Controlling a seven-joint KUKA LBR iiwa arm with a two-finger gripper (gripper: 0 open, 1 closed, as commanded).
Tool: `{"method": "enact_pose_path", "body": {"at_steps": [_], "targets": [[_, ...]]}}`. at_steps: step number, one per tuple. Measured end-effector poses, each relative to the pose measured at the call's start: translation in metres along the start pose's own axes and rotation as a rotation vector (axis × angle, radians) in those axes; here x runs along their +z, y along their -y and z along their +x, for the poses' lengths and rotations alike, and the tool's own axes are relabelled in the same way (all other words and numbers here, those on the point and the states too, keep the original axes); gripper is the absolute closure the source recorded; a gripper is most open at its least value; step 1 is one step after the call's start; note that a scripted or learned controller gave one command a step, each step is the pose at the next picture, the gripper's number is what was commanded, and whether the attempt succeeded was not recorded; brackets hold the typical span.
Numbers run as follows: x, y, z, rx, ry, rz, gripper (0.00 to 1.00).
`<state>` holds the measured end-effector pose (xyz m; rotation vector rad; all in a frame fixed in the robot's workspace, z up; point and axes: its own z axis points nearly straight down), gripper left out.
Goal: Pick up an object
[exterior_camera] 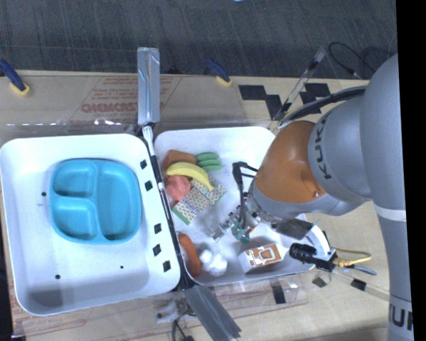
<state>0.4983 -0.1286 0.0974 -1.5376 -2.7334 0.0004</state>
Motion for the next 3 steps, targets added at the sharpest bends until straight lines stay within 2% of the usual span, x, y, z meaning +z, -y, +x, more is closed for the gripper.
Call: {"method": "enact_pose_path", "body": {"at_steps": [1, 2, 3], "targets": [[-0.019, -0.056, -0.031, 0.025, 0.004, -0.003, 0.00], [-0.005, -0.140, -0.084, 0.006, 0.014, -0.015, 0.00], [-0.009, -0.068, -0.085, 0.019, 0.005, -0.004, 0.00]]}}
